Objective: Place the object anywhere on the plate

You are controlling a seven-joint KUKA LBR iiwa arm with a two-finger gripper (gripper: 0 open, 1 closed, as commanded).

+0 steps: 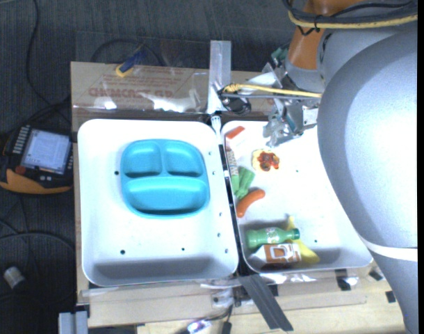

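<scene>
A blue divided plate (163,176) lies in the middle of the left white bin (101,256). The gripper (279,132) hangs over the far part of the right bin (323,207), just above and right of a small round toy pizza (265,160) with red topping. Nothing shows in its grasp. Other toys lie in the right bin: a red piece (234,133) at the far left corner, a green vegetable (244,179), an orange sausage-like piece (250,199), a green bottle (270,236), a brown-orange packet (279,254) and a yellow piece (307,253).
The large grey arm (379,152) covers the right side of the right bin. A cardboard sheet with clear plastic (149,89) lies behind the bins. A handheld device (38,155) sits on the floor at the left. A yellow cable (267,89) runs across above the gripper.
</scene>
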